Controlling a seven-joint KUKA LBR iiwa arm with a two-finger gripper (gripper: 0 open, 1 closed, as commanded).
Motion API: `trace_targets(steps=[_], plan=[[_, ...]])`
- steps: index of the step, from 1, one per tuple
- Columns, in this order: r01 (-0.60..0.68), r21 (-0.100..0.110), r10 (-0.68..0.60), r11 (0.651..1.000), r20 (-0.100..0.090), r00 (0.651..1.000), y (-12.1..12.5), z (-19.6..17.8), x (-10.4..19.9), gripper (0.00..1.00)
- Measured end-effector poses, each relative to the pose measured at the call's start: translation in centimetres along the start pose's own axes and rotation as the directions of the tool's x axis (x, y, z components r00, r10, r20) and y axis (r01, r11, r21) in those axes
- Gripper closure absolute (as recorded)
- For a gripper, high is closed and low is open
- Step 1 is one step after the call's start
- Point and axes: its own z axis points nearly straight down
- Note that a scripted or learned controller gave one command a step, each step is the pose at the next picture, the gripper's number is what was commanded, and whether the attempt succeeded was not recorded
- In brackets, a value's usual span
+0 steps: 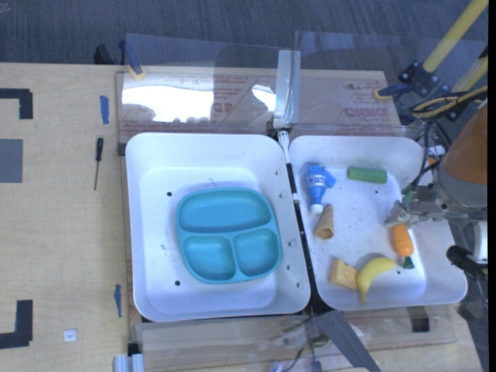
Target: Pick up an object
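The right bin holds several toys. A blue and white bottle lies at its upper left, with a green block to its right. A tan ice-cream cone lies below the bottle. A yellow banana and a tan wedge rest near the front. An orange carrot lies at the right side. My gripper hangs low just above the carrot's upper end, close to it or touching it. The grey arm comes in from the right.
The left bin carries a teal three-compartment plate. A clear plastic shield stands behind both bins. Cables and a yellow pole sit at the upper right. A screwdriver lies on the wooden bench to the left.
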Motion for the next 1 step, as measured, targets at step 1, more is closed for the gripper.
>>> trace_targets(steps=[1], plan=[[-0.07,0.002,0.07,0.998,0.004,0.998,1.31,-10.97,5.54,1.0]])
